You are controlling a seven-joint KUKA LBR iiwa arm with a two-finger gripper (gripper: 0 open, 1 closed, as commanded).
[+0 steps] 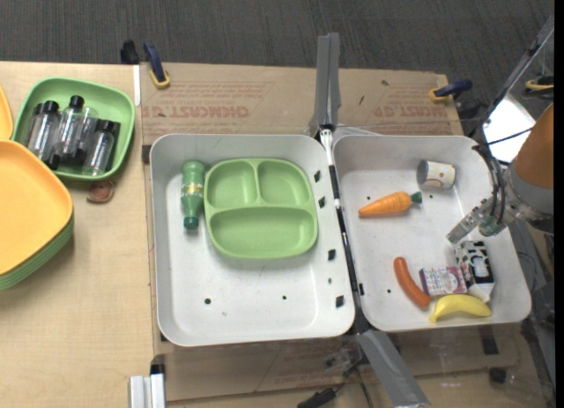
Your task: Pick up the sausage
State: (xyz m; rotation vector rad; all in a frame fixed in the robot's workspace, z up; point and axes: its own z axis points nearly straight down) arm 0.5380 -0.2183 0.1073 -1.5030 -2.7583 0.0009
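We drop the gripper (476, 224), finger state unclear, left onto the sausage (409, 280), jaws across its width, avoiding the pouch (442, 280) touching it.

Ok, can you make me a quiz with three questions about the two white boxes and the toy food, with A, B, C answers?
1. Where is the sausage?
A. in the right bin, near its front
B. on the green plate
C. in the left bin, beside the bottle

2. What colour is the divided plate?
A. orange
B. green
C. white

3. How does the carrot sit?
A. standing on its tip
B. lying flat on the bin floor
C. lifted in the air by the arm

Answers:
1. A, the sausage lies in the right bin next to the small pink packet and above the banana.
2. B, the plate in the left bin is light green with three sections.
3. B, the carrot rests on its side, its green end pointing right.
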